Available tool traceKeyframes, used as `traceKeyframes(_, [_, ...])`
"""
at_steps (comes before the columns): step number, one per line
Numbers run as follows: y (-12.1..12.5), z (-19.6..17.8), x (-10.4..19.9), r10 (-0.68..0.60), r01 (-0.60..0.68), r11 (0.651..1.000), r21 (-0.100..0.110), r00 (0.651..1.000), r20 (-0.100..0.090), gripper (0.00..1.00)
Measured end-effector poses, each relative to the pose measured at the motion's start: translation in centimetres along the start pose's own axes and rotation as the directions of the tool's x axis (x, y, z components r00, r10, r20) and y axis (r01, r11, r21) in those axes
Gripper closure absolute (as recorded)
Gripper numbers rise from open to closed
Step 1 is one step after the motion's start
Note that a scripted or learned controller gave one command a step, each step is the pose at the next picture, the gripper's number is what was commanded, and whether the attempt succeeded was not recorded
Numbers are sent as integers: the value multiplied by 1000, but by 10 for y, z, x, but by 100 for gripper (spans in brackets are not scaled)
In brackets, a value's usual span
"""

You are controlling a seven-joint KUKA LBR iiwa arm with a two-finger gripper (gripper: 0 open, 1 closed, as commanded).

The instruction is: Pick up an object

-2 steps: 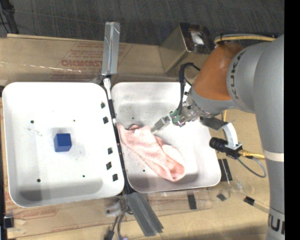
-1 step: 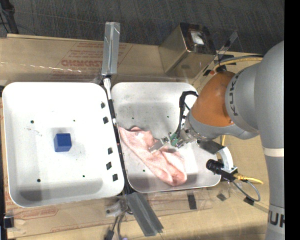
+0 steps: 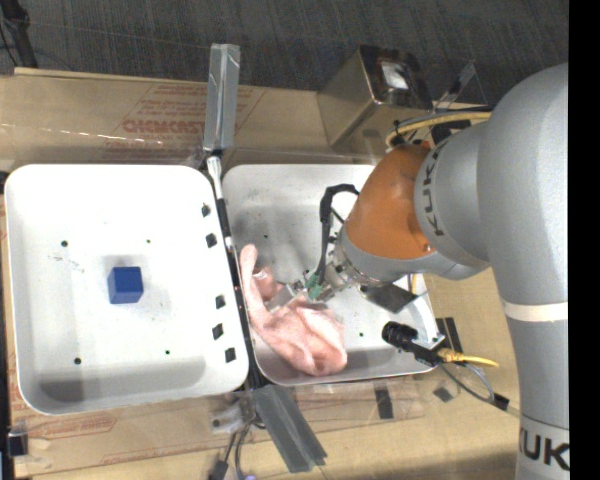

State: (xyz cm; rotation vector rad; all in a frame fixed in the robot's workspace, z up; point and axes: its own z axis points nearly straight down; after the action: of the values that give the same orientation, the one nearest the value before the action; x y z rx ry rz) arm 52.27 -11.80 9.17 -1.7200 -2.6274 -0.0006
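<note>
At the bottom of the frame you see brown cardboard [image 3: 70, 426] under two shallow white bins. In the right bin [image 3: 280, 183], a soft pink cloth [image 3: 295, 333] lies at lower centre, the gripper [image 3: 315, 288] just above its top edge; you cannot tell its opening. A small blue cube [image 3: 126, 284] sits in the left bin [image 3: 40, 198]. Dark carpet [image 3: 280, 18] fills the top.
</note>
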Motion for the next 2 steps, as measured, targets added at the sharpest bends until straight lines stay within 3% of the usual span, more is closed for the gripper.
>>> traceKeyframes(1, [1, -9, 0, -4, 4, 1000, 1, 1000, -3, 100])
traceKeyframes(2, [40, -157, 50, 142, -142, 990, 0, 990, 1, 100])
